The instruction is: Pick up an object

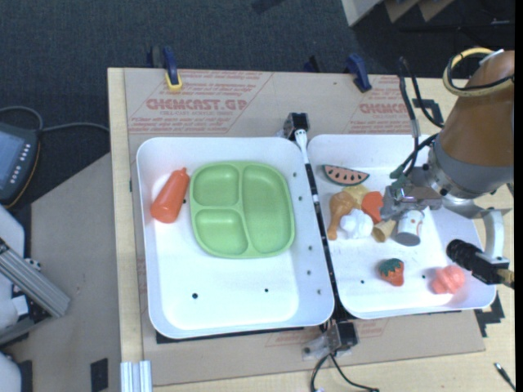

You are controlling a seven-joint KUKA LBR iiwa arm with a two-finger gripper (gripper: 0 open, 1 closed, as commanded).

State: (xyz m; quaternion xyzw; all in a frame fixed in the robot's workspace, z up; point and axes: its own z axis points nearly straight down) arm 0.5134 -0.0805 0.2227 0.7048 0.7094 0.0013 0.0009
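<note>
Nothing lifted yet: tool (pixel 402 211) low in the right bin (pixel 359 300), grip state unclear, beside a toy cluster (pixel 353 212) at 9 o'clock.

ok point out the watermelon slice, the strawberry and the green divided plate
watermelon slice (pixel 344 174), camera view, on its red flesh
strawberry (pixel 392 271), camera view, on the red body
green divided plate (pixel 263 205), camera view, on the floor of the large right compartment

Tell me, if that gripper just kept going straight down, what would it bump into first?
Probably the cluster of toy food right under the gripper, likely the orange piece or the white piece; depth is unclear from above.
</note>
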